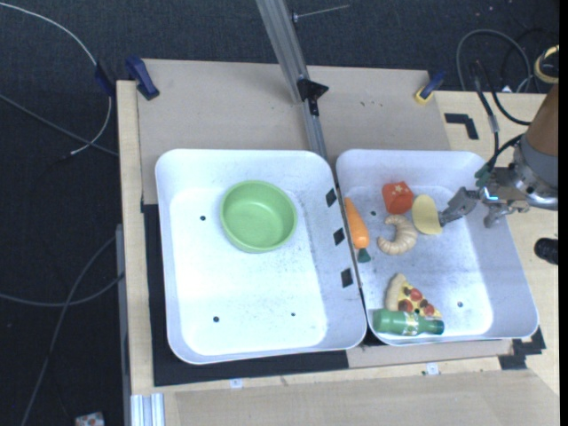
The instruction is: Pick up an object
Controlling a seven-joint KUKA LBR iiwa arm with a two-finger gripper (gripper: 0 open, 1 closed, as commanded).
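The right bin (497, 273) holds a red block (398, 196), a yellow lemon-like piece (426, 214), a beige croissant (398, 236), an orange carrot (357, 224), a pizza slice (413, 298) and a green bottle (406, 324) lying on its side. My gripper (470, 215) hovers over the right part of this bin, open, with nothing between its fingers. Its left fingertip (451, 214) lies just right of the yellow piece. A green bowl (257, 216) sits in the left bin (195, 327).
A metal pole (284, 34) slants down from the top to the gap between the bins. Blue and yellow clamps (142, 78) hold the board's back corners. Cables (497, 69) loop at the upper right beside the arm.
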